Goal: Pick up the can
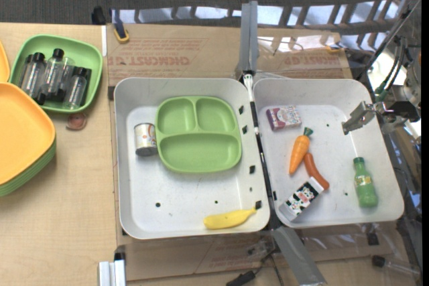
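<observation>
The can [145,139] is small and silvery with a printed label. It lies in the left bin [131,211] near that bin's left wall, touching the left rim of a green divided plate [199,133]. My gripper [360,117] hangs at the far right of the right bin [335,211], near its right wall, with nothing seen in it. It is a whole bin's width away from the can. The arm behind it is mostly cut off at the frame's right side.
A banana [230,218] lies at the left bin's front edge. The right bin holds a pink box [283,117], a carrot [299,150], a red sausage [316,173], a black-and-white carton [301,198] and a green bottle [365,182]. A green tray of vials [56,74] and orange plates [23,144] sit at the left.
</observation>
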`<state>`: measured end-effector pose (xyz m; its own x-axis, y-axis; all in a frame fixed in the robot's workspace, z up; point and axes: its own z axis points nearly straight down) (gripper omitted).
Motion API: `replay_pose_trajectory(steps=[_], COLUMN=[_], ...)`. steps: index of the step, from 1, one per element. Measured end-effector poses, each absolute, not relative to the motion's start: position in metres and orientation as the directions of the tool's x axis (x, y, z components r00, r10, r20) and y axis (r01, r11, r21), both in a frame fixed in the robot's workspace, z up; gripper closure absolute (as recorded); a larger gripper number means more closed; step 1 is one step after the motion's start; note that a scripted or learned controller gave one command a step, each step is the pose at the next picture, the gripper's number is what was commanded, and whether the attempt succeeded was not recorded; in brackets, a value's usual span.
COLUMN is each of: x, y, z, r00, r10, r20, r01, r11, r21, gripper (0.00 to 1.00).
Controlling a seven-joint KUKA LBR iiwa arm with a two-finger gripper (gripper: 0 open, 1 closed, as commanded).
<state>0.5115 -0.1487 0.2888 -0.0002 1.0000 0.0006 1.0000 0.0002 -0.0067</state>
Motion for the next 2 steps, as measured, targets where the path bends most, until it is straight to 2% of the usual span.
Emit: replay_pose_trajectory(steps=[1,2], x=[0.5325,0.5328], y=[-0.0894,-0.0911], z=[0.1899,0.1984], r00=[-0.207,-0.201], r10=[0.978,0.980], r20=[0.001,0.000], r01=[0.978,0.980], r11=[0.207,0.201], r21=[-0.005,-0.005], gripper=[0.00,1.00])
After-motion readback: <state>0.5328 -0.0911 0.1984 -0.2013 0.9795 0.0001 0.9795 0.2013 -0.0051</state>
